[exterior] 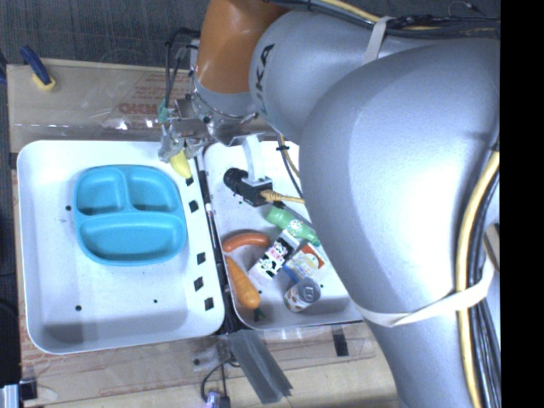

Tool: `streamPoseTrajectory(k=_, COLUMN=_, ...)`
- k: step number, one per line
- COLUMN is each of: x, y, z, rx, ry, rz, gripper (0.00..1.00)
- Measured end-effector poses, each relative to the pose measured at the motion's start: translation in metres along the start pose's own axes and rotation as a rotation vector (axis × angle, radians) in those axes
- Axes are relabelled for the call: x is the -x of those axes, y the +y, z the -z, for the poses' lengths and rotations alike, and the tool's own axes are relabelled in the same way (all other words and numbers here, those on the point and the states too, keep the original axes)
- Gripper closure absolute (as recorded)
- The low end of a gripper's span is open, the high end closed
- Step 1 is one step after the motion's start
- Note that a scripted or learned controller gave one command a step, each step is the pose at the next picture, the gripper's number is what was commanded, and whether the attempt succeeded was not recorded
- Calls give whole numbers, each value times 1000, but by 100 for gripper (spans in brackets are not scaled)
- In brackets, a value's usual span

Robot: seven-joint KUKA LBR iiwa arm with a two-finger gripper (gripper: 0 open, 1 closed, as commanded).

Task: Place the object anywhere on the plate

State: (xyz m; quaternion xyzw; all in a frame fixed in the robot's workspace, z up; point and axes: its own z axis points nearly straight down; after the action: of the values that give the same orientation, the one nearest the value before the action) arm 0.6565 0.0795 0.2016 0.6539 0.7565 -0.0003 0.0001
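- Tool (181,145) hangs over the far end of the wall shared by the two bins, in the camera view. Its fingers look closed onto a small yellow object (181,167), whose lower end pokes out beneath them.
- That yellow object is the task's thing. It is up in the tool's grip rather than resting on anything, just beside the far right corner of the plate (127,232) but not yet over it.
- The blue plate lies flat in the left bin (110,313), with two small compartments on its far side and one long one on its near side.
- Handling, as a judgement: the yellow object looks small and light, probably smooth moulded plastic, so it could slip or swivel in a narrow pinch. A hold across its middle would suit it better than one at a tapered end. The grip seen sits towards its upper part, so a gentle, low release seems wise to keep it from bouncing or rolling off the plate.
- Any compartment will serve, and the nearest is the small far-right one.
- Count on the desk (76,92): two bins, one plate, one yellow object.
- Count in the right bin (217,219):
  - one green bottle (289,223)
  - one orange-red sausage (245,240)
  - one carrot (245,287)
  - one cow-patterned carton (274,258)
  - one can (303,294)
  - one red-and-blue packet (309,260)
- These six lie close together, several of them touching.
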Motion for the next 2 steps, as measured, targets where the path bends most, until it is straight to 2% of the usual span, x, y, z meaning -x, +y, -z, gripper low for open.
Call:
streamPoseTrajectory(k=1, x=-24, y=-1, z=24, rx=1, ry=0, rz=142, gripper=100)
streamPoseTrajectory(k=2, x=-21, y=-43, z=74, rx=-3, ry=0, rz=156, gripper=100)
